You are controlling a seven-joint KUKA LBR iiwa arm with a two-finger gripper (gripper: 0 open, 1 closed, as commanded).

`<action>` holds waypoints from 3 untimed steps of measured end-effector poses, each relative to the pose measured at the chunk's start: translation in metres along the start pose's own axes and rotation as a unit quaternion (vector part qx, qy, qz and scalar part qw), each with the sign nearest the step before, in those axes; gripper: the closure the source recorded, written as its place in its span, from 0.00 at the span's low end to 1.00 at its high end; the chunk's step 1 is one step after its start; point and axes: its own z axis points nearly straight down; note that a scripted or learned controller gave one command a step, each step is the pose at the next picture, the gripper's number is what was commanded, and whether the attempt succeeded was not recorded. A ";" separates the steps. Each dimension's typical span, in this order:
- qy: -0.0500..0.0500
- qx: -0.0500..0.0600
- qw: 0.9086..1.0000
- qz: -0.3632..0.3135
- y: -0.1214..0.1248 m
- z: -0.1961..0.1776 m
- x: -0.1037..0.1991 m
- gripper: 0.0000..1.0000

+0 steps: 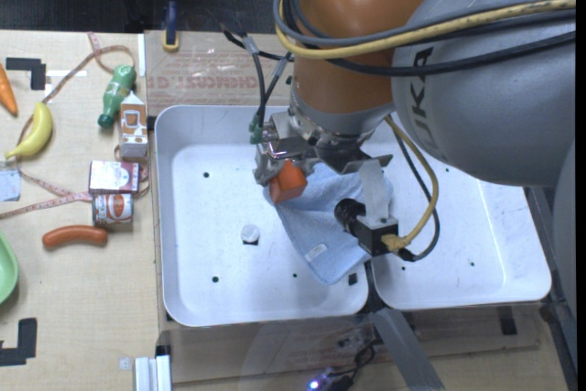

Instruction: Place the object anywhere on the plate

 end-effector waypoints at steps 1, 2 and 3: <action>0.000 0.000 1.000 0.006 0.015 0.078 -0.085 1.00; 0.000 0.000 0.994 -0.105 0.083 0.110 0.020 1.00; 0.000 -0.002 0.985 -0.172 0.112 0.081 -0.029 1.00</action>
